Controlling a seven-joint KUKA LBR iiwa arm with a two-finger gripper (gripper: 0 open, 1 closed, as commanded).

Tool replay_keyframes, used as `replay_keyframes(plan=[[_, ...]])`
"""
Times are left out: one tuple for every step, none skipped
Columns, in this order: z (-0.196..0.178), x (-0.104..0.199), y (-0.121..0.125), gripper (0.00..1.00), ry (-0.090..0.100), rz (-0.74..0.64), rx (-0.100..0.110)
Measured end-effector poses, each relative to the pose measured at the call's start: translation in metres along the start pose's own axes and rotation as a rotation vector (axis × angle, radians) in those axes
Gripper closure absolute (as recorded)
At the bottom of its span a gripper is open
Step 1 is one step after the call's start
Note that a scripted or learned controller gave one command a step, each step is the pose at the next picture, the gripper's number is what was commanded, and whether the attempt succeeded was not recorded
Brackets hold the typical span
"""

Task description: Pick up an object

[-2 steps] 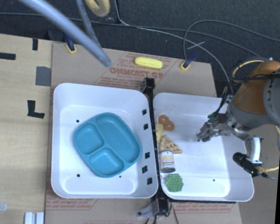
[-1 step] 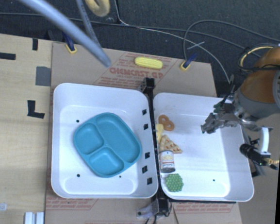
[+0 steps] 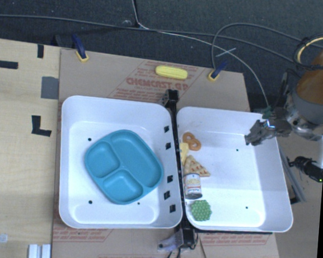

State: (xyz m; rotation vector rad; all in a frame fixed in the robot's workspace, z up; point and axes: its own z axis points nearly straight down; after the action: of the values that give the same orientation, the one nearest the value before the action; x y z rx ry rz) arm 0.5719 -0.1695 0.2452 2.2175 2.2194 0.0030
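A blue sectioned plate (image 3: 123,165) fills the left bin (image 3: 72,118). Along the right bin's (image 3: 269,185) left wall lie a pretzel (image 3: 191,140), a small can (image 3: 192,186) and a green bumpy ball (image 3: 201,210); the can looks stiff and light, best pinched across its sides. The hand (image 3: 257,134) hovers at the far rim, whether open or closed I cannot tell.

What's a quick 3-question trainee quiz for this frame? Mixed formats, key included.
1. True or false: the blue divided tray lies in the left bin.
2. Multiple choice: the small items in the right bin are grouped along its A) left wall, B) right wall, C) far edge.
3. Short answer: which item lies outside both bins, on the cardboard behind them?

Key
1. True.
2. A: the pretzel, cracker, small can and green cluster line up beside the divider, while the hand is at the right rim, apart from them.
3. The yellow banana-shaped piece.
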Motion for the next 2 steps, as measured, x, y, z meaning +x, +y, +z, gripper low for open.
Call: replay_keyframes(plan=[[-0.009,0.000,0.000,1.00,0.001,0.000,0.004],[-0.011,0.044,0.005,1.00,0.001,-0.003,0.005]])
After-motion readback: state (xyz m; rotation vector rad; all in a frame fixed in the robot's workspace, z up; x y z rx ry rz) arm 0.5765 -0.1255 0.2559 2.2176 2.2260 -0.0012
